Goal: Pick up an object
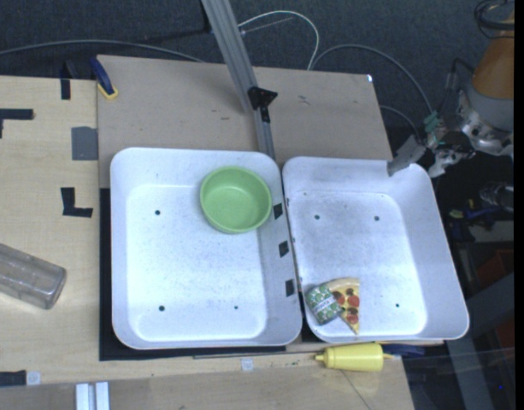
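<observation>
A green bowl [236, 199] sits at the upper right of the left bin [133, 254]. A pizza-slice toy [336, 301] lies at the near left corner of the right bin [415, 229]. My gripper [413, 156] hangs at the far right corner of the right bin, just over its rim, well away from both objects. The grey arm with its orange band reaches in from the right edge. Nothing shows between the fingers.
A yellow bottle [357, 357] lies on the bench in front of the right bin. A clear plastic cylinder [20, 273] rests on the table at far left. A grey pole [236, 49] slants down to the gap between the bins.
</observation>
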Available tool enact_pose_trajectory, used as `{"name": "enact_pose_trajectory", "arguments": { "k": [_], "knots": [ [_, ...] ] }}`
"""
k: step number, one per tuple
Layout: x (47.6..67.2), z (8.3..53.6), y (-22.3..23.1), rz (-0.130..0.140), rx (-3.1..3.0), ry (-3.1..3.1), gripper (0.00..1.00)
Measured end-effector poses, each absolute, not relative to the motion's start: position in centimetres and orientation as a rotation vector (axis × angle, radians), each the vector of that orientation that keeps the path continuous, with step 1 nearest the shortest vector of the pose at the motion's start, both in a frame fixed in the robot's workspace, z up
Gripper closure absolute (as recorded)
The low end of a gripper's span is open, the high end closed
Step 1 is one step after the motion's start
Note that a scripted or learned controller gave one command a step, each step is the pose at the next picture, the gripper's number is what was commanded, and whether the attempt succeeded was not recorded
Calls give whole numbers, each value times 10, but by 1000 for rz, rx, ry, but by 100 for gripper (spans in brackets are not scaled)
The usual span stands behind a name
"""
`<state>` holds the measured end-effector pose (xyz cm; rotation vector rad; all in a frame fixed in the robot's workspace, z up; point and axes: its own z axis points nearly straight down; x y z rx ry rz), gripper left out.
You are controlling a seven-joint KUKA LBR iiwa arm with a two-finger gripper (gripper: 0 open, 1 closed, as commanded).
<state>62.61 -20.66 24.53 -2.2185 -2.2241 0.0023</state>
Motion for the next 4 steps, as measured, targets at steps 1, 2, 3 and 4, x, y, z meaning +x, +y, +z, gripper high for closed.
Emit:
{"name": "enact_pose_trajectory", "arguments": {
  "k": [1,2,3,4],
  "knots": [
    [626,245,-207,3,-2219,-2224,0],
    [628,201,-202,6,-2216,-2223,0],
    [635,147,-195,7,-2215,-2220,0],
    [634,92,-193,8,-2215,-2221,0]
  ]
}}
